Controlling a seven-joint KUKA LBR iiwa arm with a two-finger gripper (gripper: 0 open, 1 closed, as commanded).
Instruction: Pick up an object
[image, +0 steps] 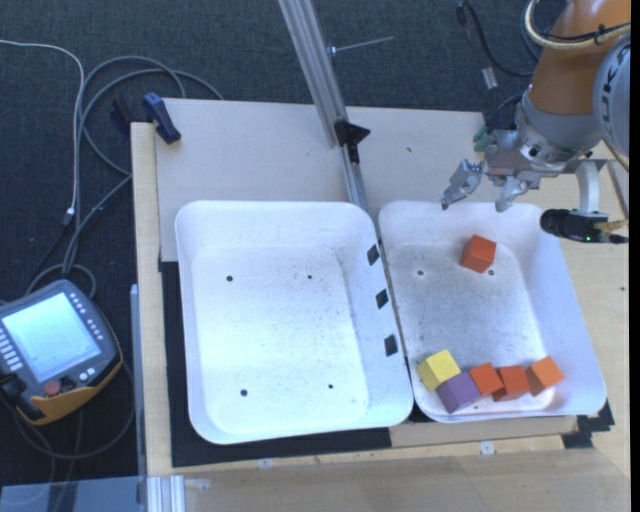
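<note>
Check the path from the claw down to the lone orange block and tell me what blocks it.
Nothing visible does. The open claw hangs over the right bin's far rim; the lone orange block sits just nearer, bare bin floor around it.

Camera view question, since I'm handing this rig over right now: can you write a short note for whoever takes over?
Gripper: open, holding nothing, above the far rim of the right white bin.
Lone orange cube sits apart, nearest the gripper.
Along the near wall: yellow cube, purple cube, three more orange cubes.
Done: nothing picked.
Left: descend, grasp, lift; the lone cube looks easiest.
</note>
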